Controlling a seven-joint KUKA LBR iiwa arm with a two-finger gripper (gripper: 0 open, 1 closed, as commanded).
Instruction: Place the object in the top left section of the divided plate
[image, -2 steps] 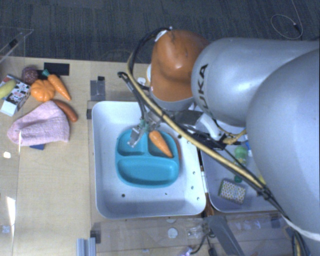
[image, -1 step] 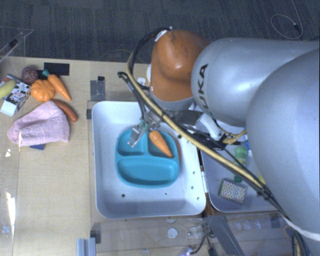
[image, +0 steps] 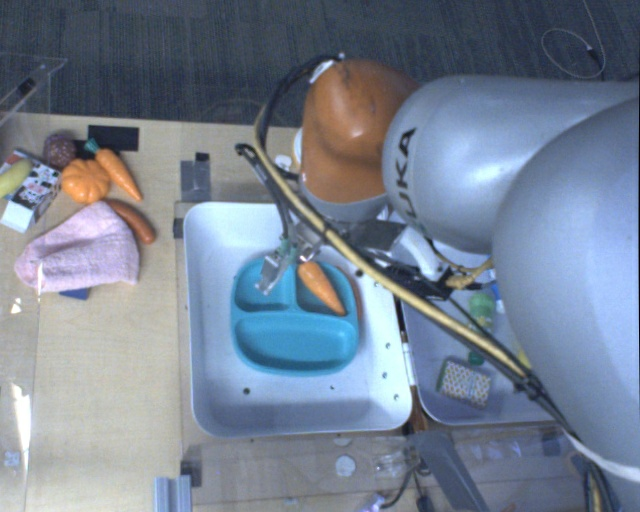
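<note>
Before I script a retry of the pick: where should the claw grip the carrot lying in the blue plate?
Probably across the thick middle of the carrot, coming straight down. It lies flat in the upper right section of the blue divided plate, pointing diagonally, so the claw should close across its width, clear of the rim and divider.

Bench (image: 100, 400): pale wood top, w/ two shallow white bins side by side. Left bin (image: 215, 400) sits mid-bench; right bin (image: 440, 405) just beside it, mostly under the arm. Far left on the bench: pink cloth (image: 80, 252) over a dark blue item (image: 72, 293), small pumpkin (image: 84, 180), carrot (image: 122, 174), sausage-like piece (image: 135, 220), purple item (image: 60, 150), small card box (image: 32, 190). Black patch (image: 113, 137) near the back edge.
</note>
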